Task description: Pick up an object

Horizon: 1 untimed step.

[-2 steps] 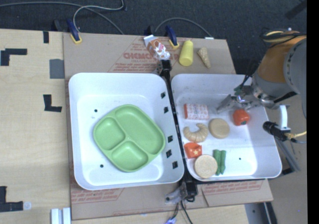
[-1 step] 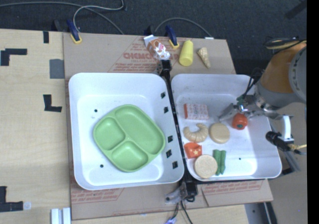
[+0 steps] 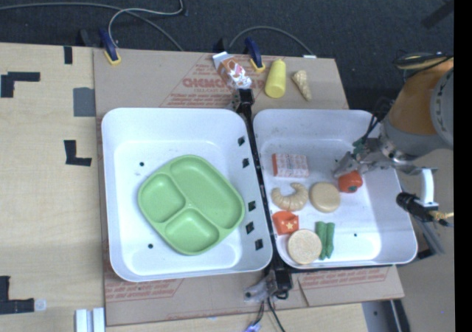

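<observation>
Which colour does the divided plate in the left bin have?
The divided plate is light green, seen clearly in the camera view.

Grey arm (image 3: 420, 113) reaches in from the right, wrist angled down-left, low

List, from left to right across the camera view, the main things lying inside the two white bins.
Green divided plate → red-and-white packet → round beige biscuit → small red-orange item, beside the gripper.
</observation>
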Each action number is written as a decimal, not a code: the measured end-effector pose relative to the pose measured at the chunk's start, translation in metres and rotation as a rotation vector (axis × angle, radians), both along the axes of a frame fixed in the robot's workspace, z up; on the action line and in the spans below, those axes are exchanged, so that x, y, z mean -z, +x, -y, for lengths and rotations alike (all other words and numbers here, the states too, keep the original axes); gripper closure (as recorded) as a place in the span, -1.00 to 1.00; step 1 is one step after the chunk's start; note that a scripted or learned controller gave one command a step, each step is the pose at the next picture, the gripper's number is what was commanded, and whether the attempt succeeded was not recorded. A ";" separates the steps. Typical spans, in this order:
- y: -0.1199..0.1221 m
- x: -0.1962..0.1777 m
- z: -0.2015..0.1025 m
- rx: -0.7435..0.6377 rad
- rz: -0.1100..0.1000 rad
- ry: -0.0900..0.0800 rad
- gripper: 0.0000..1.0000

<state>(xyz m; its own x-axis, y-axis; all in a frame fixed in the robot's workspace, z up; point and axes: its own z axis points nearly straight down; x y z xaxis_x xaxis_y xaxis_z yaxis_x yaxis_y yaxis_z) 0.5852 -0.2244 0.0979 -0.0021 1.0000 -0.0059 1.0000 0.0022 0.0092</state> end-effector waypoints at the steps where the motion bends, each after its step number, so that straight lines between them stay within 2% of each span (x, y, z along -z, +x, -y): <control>1: 0.054 -0.010 -0.068 -0.001 -0.010 0.007 1.00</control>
<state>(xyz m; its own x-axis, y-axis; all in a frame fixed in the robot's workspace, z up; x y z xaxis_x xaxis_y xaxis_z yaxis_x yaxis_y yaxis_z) 0.6393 -0.1567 0.1082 -0.0030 1.0000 0.0010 1.0000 0.0030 -0.0004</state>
